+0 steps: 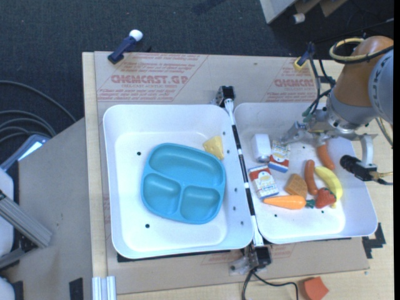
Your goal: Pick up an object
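My gripper [295,134] hangs over the back of the right bin [359,220], at the end of the grey arm with the orange band [359,74]. Just left of it lies a white block [261,145], and a small red and white carton [279,162] sits just below it. Further forward lie another carton [264,182], a carrot [287,202], a brown bread slice [297,185], a red sausage [310,172], a banana [330,181], a strawberry [324,198] and an orange piece [325,157]. Nothing shows in the gripper's grasp.
The left bin [119,167] holds a blue divided plate [182,183] and a yellow wedge [214,146] at its back right. A black clamp [225,95] sits at the back where the bins meet. A blue-handled tool [124,47] lies on the bench's far left corner.
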`<state>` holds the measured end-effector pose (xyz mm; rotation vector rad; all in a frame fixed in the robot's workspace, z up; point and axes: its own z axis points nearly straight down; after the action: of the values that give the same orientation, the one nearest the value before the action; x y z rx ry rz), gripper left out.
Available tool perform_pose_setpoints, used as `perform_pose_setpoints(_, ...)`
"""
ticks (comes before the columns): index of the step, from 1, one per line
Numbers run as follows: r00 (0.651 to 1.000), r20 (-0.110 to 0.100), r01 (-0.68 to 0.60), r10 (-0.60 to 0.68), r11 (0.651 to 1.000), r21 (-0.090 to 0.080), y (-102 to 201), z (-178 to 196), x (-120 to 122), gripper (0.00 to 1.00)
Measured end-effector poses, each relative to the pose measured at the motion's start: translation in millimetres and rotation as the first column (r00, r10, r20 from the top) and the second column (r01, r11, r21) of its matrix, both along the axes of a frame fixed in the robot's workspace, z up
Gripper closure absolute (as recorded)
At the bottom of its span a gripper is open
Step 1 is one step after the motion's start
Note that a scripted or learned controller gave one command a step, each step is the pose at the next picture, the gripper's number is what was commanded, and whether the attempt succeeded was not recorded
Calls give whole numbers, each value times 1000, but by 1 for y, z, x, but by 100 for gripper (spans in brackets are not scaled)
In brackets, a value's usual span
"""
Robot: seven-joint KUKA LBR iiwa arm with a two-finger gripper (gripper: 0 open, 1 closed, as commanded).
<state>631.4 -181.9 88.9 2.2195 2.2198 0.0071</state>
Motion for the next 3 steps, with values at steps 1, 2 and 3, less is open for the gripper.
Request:
perform_pose_setpoints(1, 1000, -4, -8, 8, 1000, 14, -19, -3, -55, 0)
perform_pose_setpoints(2, 1000, -4, -5, 5, 1000, 5, -23, 6, -56, 100)
perform_pose_setpoints(3, 1000, -3, -1, 1, 1000, -2, 46, 155, -49, 100)
